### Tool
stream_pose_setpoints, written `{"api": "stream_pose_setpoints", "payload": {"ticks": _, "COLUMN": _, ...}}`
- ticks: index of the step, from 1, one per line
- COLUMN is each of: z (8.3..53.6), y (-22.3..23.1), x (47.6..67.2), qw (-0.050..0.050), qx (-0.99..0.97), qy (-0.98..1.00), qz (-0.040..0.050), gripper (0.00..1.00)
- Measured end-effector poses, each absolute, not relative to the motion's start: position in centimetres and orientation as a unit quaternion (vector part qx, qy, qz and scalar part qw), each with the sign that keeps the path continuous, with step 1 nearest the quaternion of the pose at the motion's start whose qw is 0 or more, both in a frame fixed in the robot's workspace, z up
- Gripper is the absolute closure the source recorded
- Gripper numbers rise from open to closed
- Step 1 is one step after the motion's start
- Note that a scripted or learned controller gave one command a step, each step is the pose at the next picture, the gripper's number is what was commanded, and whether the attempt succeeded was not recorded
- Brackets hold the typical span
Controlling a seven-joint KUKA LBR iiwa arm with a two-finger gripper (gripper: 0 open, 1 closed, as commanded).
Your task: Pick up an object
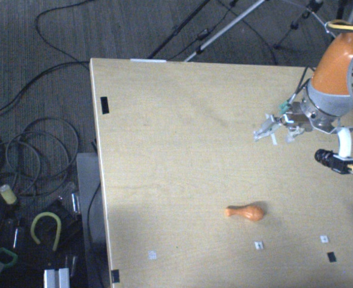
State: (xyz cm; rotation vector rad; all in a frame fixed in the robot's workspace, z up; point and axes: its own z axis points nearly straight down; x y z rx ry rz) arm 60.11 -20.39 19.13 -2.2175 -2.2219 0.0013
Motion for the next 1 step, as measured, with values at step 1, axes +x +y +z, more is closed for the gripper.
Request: {"api": "stream_pose_setpoints", "payload": {"ticks": 1, "z": 10.91, "y": -21.89, "x": 64.64, "qw": -0.001, "qx": -0.605, "qy": -0.797, "qz": 0.0016, "gripper": 0.0}}
